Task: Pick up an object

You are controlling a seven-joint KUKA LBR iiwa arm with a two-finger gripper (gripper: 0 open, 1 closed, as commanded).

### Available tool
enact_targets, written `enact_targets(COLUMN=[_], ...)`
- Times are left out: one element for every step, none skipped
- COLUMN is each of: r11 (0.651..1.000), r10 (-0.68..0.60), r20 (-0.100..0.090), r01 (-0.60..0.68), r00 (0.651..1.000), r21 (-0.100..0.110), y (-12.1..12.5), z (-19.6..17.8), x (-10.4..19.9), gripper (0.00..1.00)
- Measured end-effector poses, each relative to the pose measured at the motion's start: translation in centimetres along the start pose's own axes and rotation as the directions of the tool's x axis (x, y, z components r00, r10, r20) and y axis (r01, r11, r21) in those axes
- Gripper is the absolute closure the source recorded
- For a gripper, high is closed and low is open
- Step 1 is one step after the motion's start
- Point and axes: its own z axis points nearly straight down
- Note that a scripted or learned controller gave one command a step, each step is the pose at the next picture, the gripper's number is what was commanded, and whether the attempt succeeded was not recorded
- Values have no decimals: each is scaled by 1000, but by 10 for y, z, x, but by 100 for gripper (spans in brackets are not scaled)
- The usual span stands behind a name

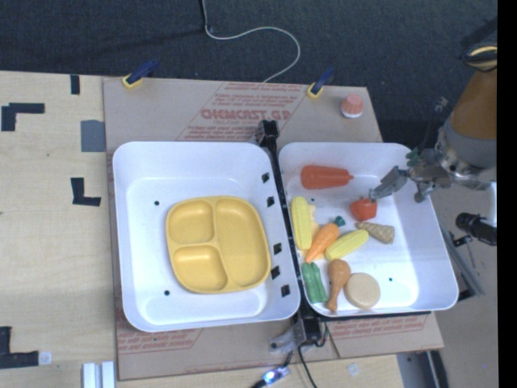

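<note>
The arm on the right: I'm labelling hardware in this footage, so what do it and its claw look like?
The arm is a thick rounded column with an orange band above a grey wrist section. Below the wrist sits a grey metal claw with slim finger-like parts reaching toward the right bin. A black fitting juts out beside it at the lower right.

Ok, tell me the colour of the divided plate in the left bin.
Yellow. The divided plate in the left bin shows clearly in the camera view.
</note>
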Motion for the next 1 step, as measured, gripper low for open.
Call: enact_targets(r11=[1000], r10=[0], r20=[1], r01=[0], r00=[1000], r21=[-1], y=[2], z=[46], x=[4], gripper=[0])
